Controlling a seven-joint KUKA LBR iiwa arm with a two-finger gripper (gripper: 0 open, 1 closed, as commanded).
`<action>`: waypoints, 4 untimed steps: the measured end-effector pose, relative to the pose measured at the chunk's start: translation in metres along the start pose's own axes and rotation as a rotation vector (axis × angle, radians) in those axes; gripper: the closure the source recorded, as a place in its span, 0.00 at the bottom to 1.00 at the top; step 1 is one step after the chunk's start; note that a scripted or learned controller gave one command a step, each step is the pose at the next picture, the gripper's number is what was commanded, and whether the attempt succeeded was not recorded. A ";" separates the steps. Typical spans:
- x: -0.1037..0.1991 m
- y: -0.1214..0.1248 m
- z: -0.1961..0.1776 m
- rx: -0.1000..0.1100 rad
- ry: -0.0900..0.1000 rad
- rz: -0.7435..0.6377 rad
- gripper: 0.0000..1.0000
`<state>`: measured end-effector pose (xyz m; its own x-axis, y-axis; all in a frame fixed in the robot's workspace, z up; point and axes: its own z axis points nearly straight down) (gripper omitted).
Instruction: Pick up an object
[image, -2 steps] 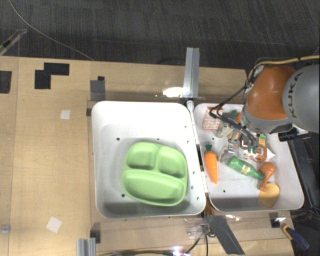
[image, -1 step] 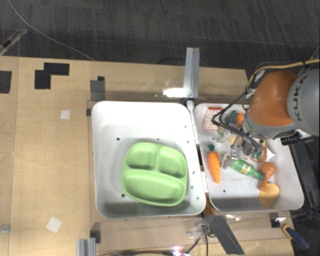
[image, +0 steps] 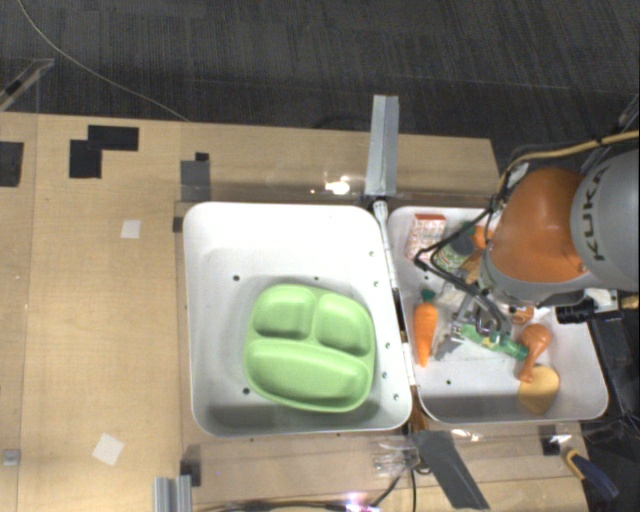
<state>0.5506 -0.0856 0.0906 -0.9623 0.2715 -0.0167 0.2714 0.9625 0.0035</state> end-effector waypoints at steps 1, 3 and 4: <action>-0.019 0.003 0.001 0.000 0.001 -0.003 0.00; -0.018 0.005 0.001 0.000 0.002 0.103 0.00; -0.015 0.005 0.001 0.000 -0.001 0.059 0.00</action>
<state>0.5664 -0.0846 0.0902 -0.9445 0.3280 -0.0176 0.3279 0.9447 0.0048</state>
